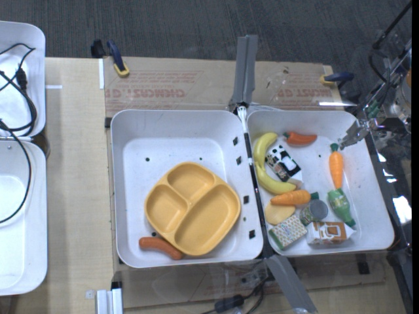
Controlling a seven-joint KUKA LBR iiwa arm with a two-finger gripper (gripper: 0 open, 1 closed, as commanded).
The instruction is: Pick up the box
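— Pale wood desk (72, 175) under us, two white bins side by side on it. Where do we stand?

— We see the gripper (350, 136) at the right bin's (383, 214) far right corner, just above the carrot's (336, 167) green top. We cannot tell how it is set; it is too small and thin against the rim, and nothing shows caught in it.

— And the box?

— We take the box (327, 233) to be the small orange-and-white carton lying flat at the near edge of the right bin, towards its near right corner. The green patterned packet (288, 231) lies just beside it on the side of the divider, and the grey can (317, 210) and the green bottle (340, 206) crowd it from the far side.

— So which way do we go?

— From the gripper the box lies towards the near edge, along the right wall and a little inward, with the carrot and the bottle between. Its long axis seems to run along the near edge, so we judge a grasp across its short side fits best. The left bin (131, 142), with the yellow plate (193, 208), plays no part.
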